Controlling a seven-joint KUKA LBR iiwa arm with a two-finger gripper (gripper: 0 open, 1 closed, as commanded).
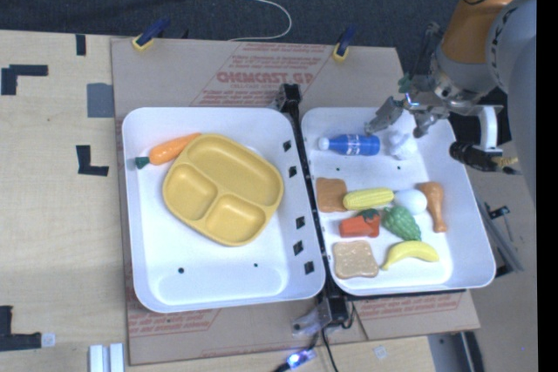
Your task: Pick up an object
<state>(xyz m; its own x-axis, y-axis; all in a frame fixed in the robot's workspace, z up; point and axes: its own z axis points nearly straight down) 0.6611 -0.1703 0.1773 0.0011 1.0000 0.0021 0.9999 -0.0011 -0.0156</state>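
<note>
The gripper (399,116) hangs with fingers spread and empty over the far end of the right bin (471,270), just right of the blue bottle (350,145) lying there, which, being round, could roll away if one finger touches first.

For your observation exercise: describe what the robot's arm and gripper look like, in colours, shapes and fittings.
The arm is thick and rounded, grey with a glossy orange band above the wrist. A black-and-white fitting sits on its side. The gripper is a small assembly of dull grey metal parts.
</note>
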